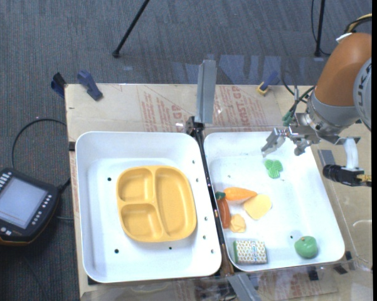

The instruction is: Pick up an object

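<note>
My gripper [286, 145] hangs over the far part of the right bin [326, 193], its two fingers spread apart with nothing between them. Just below and in front of it lies a small green leafy piece [274, 168], apart from the fingers. Further toward the bin's left side lie an orange carrot [240, 194], a yellow wedge [258, 207], a red-orange piece [224, 212] and a small pale orange piece [238, 223]. A patterned little box [251, 251] and a green round fruit [306, 247] rest near the front edge.
The left bin [94, 168] holds a yellow divided plate [155, 203]. An upright grey metal post [206, 96] stands behind the joint between the bins. A teach pendant [15, 205] lies on the floor at left. Blue clamps [88, 83] grip the board's far edge.
</note>
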{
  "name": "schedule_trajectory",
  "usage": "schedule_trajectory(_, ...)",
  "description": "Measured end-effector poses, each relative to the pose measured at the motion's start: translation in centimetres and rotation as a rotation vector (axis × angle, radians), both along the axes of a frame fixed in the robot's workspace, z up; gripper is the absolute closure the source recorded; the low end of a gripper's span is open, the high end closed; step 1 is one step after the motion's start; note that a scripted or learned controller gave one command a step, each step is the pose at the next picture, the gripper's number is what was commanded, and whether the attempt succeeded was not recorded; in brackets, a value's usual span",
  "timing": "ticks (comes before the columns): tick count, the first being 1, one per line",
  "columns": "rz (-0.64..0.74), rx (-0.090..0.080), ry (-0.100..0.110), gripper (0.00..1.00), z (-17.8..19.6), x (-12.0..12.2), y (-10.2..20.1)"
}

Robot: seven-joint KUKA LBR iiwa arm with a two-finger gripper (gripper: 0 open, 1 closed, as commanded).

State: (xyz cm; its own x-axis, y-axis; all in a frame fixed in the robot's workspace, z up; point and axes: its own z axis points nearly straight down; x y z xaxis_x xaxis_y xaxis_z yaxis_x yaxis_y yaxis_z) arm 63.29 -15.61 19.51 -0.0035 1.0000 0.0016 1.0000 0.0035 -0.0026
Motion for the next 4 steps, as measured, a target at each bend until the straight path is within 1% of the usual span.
schedule_trajectory(1, 0.16, -0.002, -0.005, 0.0, -10.6, 1.3, -1.4)
schedule_trajectory(2, 0.161, -0.002, -0.007, 1.0, -9.5, 1.4, -1.3)
schedule_trajectory(3, 0.161, -0.001, -0.005, 0.0, -9.6, 1.3, -1.3)
schedule_trajectory(4, 0.161, -0.001, -0.007, 1.0, -8.6, 1.4, -1.3)
